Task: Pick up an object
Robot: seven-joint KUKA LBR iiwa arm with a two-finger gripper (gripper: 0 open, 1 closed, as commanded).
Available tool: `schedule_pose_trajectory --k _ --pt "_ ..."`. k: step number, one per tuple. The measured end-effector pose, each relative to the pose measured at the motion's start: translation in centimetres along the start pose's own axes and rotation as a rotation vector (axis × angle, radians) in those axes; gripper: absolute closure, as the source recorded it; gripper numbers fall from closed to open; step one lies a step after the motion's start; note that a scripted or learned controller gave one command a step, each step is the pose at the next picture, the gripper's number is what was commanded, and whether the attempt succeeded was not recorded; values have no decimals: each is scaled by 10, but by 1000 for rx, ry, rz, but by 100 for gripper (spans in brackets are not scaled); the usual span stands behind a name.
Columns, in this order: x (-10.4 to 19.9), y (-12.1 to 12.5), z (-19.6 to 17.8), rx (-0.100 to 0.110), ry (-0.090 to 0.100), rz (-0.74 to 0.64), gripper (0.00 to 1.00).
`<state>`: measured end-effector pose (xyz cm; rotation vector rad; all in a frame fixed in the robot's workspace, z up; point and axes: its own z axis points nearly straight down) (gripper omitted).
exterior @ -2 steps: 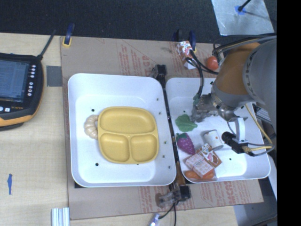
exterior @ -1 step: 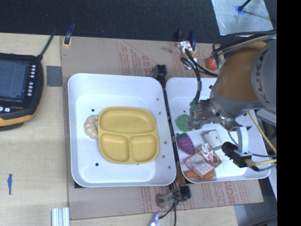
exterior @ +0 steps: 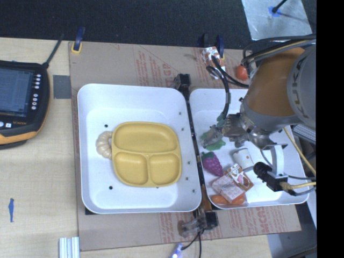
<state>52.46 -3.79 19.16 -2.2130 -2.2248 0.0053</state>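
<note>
The grey and orange arm reaches into the right bin (exterior: pixel 201 104) from the right. My gripper (exterior: pixel 222 129) is low over the bin's left half, just above and to the right of a green item (exterior: pixel 213 142). Whether it touches the item is unclear. Below the green item lie purple grapes (exterior: pixel 212 163). To their right is a white cylinder (exterior: pixel 243 157), then a brown and white snack packet (exterior: pixel 232 183) and an orange piece (exterior: pixel 219 200) at the bin's front edge.
The left bin (exterior: pixel 91 144) holds a yellow divided plate (exterior: pixel 146 153) with a beige item (exterior: pixel 103 144) against its left side. A tablet controller (exterior: pixel 19 101) lies at the far left of the bench. Cables trail around the arm's wrist.
</note>
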Motion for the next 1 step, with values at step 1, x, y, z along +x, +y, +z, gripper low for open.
schedule_pose_trajectory --k 1 --pt "-139 47 60 -1 -1 4 0"
